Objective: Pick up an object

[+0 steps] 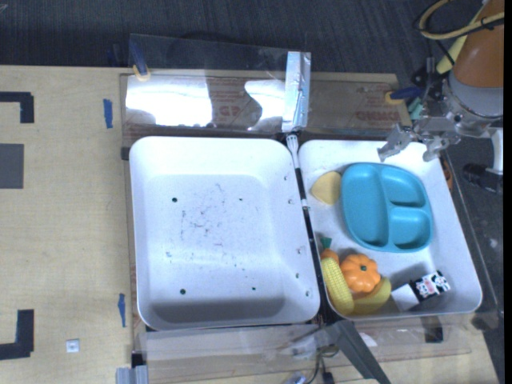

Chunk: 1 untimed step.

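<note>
Camera view: arm (478, 62) cut off at upper right, gripper (416, 144) over the right bin (464, 254)'s top rim, fingers splayed, nothing between. Blue tray (384, 206) runs upper-left to lower-right; pumpkin (361, 273) overlaps corn (336, 282); small black-white object (430, 286) unclear.

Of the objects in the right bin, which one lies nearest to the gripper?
The blue divided tray. Its top edge lies just below the gripper, while the orange pumpkin and yellow corn sit at the bin's far lower end.
</note>
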Each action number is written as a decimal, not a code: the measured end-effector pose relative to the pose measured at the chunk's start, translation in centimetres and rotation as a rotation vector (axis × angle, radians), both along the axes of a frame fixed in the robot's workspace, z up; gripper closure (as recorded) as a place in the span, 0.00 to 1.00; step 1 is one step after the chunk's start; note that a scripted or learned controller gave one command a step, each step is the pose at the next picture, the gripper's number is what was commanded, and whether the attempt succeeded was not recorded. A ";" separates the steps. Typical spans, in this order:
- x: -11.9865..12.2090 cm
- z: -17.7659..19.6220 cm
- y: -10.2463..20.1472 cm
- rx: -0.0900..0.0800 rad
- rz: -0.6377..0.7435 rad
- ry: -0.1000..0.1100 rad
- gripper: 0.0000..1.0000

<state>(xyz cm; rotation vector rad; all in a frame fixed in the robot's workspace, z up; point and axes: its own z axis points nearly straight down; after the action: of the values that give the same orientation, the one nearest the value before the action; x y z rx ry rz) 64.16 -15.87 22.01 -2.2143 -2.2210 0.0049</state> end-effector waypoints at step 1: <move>-3.7 -9.8 -0.1 0.003 0.219 0.005 0.00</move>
<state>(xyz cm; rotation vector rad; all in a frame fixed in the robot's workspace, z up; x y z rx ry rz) 60.43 -15.95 12.25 -1.9554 -2.4452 0.0079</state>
